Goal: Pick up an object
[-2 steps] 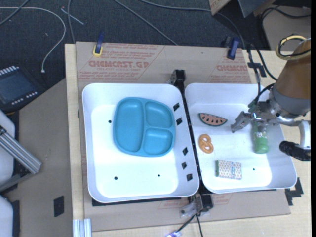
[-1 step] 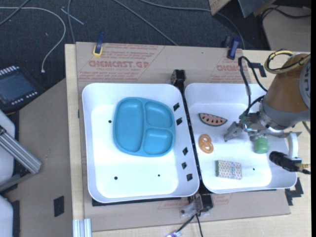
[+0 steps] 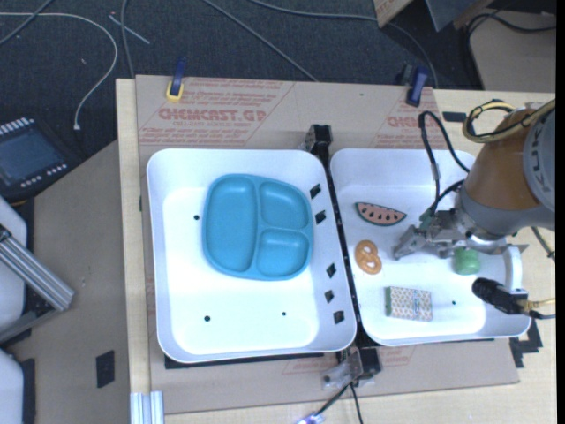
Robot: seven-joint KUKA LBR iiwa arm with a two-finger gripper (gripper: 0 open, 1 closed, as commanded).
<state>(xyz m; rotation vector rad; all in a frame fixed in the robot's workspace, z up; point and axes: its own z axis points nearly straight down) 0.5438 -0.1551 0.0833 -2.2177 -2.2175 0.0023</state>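
Observation:
In the right bin (image 3: 402,173) lie a watermelon slice (image 3: 380,213), an orange pretzel (image 3: 367,256), a small patterned packet (image 3: 408,303) and a green object (image 3: 465,261). My gripper (image 3: 413,239) hangs low over the middle of this bin. It sits just right of the pretzel and below the watermelon slice. The green object lies right beside the wrist, partly covered by it. I see nothing held in the gripper.
A blue divided plate (image 3: 257,226) lies in the left bin (image 3: 177,263). The ridge between the two bins (image 3: 335,237) carries black clips. A black cable (image 3: 430,153) loops from the arm across the right bin's back edge.

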